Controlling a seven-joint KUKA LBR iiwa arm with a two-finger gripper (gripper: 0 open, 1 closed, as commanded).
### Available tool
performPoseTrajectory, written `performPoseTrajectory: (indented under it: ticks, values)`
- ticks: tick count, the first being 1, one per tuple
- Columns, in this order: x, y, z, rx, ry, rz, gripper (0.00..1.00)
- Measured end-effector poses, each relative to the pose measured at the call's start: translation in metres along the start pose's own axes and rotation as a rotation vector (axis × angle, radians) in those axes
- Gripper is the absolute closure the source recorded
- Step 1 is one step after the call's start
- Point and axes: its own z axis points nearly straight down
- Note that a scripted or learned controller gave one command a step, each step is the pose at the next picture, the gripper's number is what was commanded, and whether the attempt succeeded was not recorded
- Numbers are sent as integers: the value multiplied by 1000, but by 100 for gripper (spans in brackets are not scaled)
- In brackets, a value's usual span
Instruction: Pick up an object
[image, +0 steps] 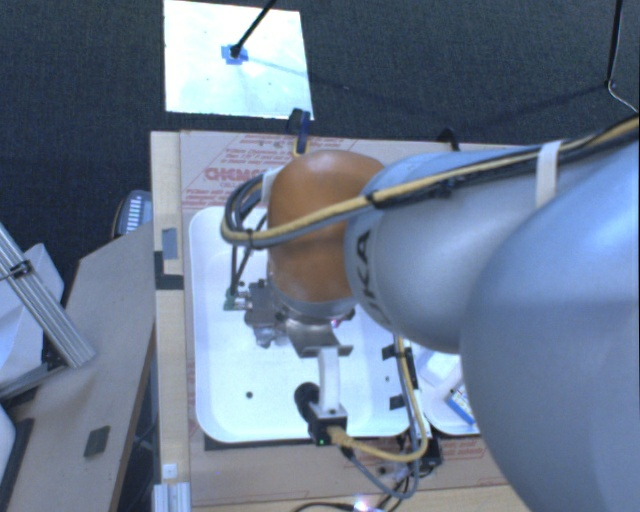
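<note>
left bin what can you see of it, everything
The left bin is a shallow white tray with rounded corners and a smooth, plastic-looking surface. It lies flat on a brown cardboard sheet with red print. The arm hangs over its middle and right side, hiding them. A tiny dark speck sits on its floor.

I see the grey arm (470, 260) reaching in from the right and covering most of the 2 white bins. Its orange band (310, 225) sits above the left bin (215, 330), with the gripper (268, 322) just below it, over that bin's middle. A blue-and-white item (460, 402) lies in the right bin (445, 422), beside the arm's edge. Red-printed cardboard (230, 165) lies under both bins.
</note>
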Motion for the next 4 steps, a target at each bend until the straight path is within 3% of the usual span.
performPoseTrajectory:
  ticks: [1,2,3,4]
  values:
    - [-3,1,-233,-26,12,-4,100]
    - [0,-1,-78,5,-3,0,100]
    - [-1,0,35,3,-2,1,100]
    - [-15,7,-93,-19,8,-2,100]
